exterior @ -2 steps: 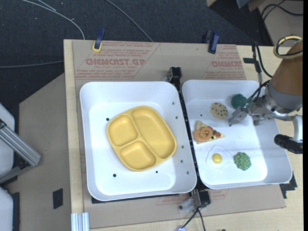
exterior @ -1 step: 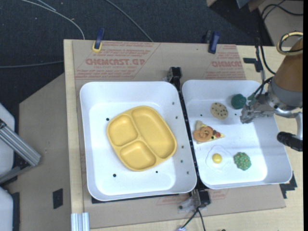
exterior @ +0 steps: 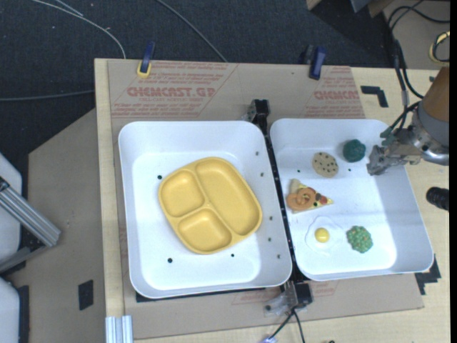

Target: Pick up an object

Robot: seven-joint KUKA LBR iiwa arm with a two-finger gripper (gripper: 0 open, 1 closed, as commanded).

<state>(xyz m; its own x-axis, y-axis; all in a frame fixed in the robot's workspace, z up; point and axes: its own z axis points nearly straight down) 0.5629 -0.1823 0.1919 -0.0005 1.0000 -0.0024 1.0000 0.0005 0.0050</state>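
**A:** From above, we see two shallow white plastic bins side by side on a brown, red-lettered tabletop (exterior: 214, 84). The left white bin (exterior: 136, 191) carries a yellow three-compartment plastic plate (exterior: 208, 204), tilted diagonally near its middle.

**B:** And we see the small items in the right white bin (exterior: 407, 213). A round tan cookie with dark chips (exterior: 325, 164) lies toward the far side, with a dark teal round ball-like object (exterior: 353, 149) just beside it on the right. Nearer the divider we make out an orange toy pizza slice (exterior: 306, 198). Toward the near edge sit a white toy fried egg with a yellow yolk (exterior: 321, 235) and, to its right, a green bumpy broccoli-like toy (exterior: 360, 239).

**A:** The grey arm enters from the right, and we find its grey metal gripper (exterior: 378, 161) low over the right bin's far right corner, close to the teal ball but apart from it.

**B:** Is it carrying anything?

**A:** We see nothing between its fingers. As for whether they are spread or pressed together, we cannot tell; the tips blur into a dark grey cluster against the white wall.

**B:** We also note two blue clamps, one with a yellow tip (exterior: 146, 59) and one plain (exterior: 315, 61), on the tabletop's far edge, and black cables (exterior: 86, 20) trailing across the dark carpet beyond.

**A:** A black clip (exterior: 258, 110) joins the bins at the far end of the seam between them.
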